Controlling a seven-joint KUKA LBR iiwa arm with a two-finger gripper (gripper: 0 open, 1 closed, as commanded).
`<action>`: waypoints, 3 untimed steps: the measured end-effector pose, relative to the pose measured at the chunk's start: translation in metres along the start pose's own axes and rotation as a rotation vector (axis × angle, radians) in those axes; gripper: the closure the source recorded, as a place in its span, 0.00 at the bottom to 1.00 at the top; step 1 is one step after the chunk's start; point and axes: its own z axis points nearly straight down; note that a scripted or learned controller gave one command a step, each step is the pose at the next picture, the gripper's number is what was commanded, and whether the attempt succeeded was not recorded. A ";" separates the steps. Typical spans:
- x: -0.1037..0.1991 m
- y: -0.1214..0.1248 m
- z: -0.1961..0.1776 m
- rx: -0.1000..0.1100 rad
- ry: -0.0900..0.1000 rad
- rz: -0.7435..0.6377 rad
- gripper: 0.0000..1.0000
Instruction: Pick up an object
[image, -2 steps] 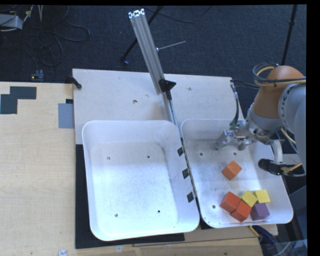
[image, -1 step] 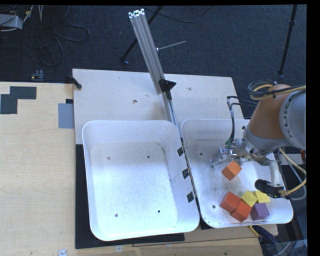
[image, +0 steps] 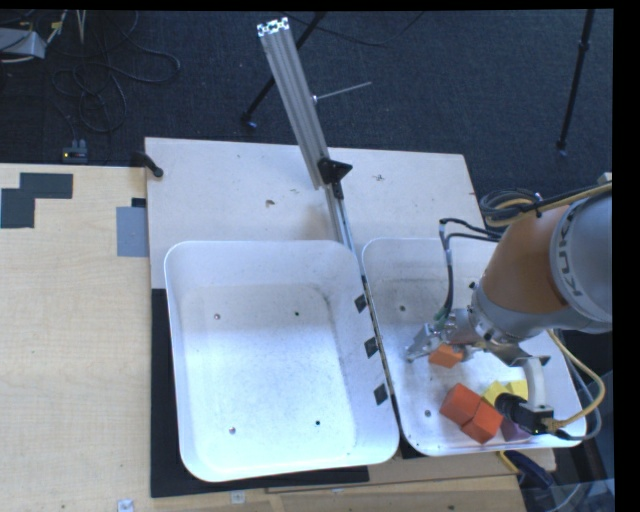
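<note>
The gripper (image: 438, 345) hangs low in the right bin (image: 400, 290). A small orange piece (image: 446, 355) sits at its tip, seemingly pinched between barely parted fingers. At 5 o'clock lies an orange block (image: 468, 411), beside 1 yellow piece (image: 500, 389).

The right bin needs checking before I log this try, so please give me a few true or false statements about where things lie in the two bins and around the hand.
1. The large orange block lies in the right bin. True.
2. The arm reaches over the left bin. False: it is over the right bin.
3. A small orange piece sits at the hand. True, though whether it is gripped cannot be told.
4. The yellow block lies in the left bin. False: it lies in the right bin, beside the large orange block.
5. The two bins sit side by side. True.
</note>
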 end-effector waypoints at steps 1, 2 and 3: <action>-0.003 0.000 -0.009 0.003 0.002 0.007 1.00; 0.034 -0.002 -0.102 -0.002 0.001 -0.007 1.00; 0.107 0.060 -0.112 0.000 0.002 -0.011 1.00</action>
